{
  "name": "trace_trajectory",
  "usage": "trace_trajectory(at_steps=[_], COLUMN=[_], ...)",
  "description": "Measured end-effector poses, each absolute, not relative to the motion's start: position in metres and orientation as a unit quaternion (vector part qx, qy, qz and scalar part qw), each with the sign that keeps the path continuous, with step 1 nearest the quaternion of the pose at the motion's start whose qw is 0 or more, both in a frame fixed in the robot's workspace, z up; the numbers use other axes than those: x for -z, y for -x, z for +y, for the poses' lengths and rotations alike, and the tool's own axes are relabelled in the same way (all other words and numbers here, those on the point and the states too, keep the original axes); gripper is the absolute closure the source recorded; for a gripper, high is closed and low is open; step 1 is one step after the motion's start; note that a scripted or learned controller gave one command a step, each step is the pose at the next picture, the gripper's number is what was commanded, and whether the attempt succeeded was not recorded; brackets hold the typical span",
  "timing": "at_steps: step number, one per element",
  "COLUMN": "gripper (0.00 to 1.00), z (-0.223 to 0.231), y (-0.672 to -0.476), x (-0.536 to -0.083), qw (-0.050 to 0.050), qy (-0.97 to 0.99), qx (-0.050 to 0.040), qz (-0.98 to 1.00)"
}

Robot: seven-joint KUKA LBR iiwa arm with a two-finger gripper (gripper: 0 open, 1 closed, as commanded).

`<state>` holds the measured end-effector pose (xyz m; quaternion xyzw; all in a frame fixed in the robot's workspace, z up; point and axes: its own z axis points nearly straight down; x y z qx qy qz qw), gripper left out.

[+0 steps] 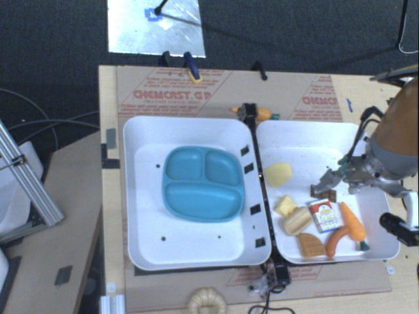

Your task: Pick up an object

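Observation:
My gripper hangs over the right bin, reaching in from the right, just above a small red and white box. Beside the box lie an orange carrot and a reddish sausage. To its left sit a bread roll, a yellow cheese piece and a toast slice. A pale yellow lemon-like piece rests near the bin's left wall. Nothing shows in the gripper's grasp.
The left bin holds a blue divided plate. A black clipped divider runs between the bins. The arm's grey body stands over the right bin's far right side.

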<state>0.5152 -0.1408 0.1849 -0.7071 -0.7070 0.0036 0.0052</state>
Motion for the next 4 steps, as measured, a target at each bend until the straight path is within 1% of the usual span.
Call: trace_trajectory(at_steps=[1, 2, 3, 4], gripper=[0.0, 0.0, 0.0, 1.0], z=[-0.14, -0.149, -0.149, -0.149], y=[-0.518, -0.515, -0.515, -0.516], x=[-0.192, -0.144, -0.092, -0.104], qw=[-0.001, 0.001, 0.001, 0.0], qy=[0.706, 0.707, 0.707, 0.707], qx=[0.0005, -0.0006, -0.0004, 0.0004], qz=[-0.708, -0.707, -0.708, -0.707])
